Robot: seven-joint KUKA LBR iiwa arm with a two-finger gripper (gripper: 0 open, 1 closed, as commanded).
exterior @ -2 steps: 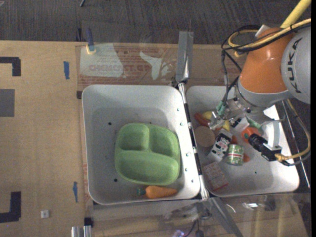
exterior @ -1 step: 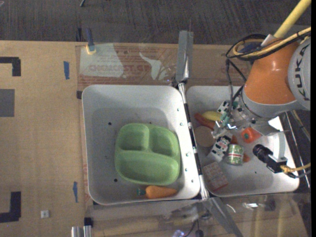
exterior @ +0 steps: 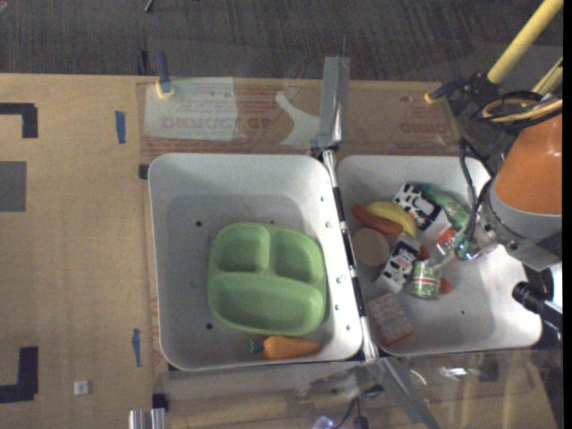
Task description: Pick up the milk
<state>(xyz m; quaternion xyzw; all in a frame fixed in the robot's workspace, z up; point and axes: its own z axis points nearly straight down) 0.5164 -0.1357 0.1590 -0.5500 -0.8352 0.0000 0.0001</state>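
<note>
Arm bends in from the right — gripper low beside the milk, finger state seemingly unreadable.

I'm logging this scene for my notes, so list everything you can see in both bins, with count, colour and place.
Divided plate: one, green, middle of the left bin.
Carrot: one, orange, left bin's near edge, below the plate.
Milk cartons: two, white with black cow patches, right bin; one near the far side, one mid-bin.
Banana: one, yellow, right bin.
Sausage-like item: one, red-orange, beside the banana.
Can: one, green, right bin centre.
Packet: one, reddish, right bin's near left corner.
Arm: one, grey with orange band, over the right bin's right side.
</note>
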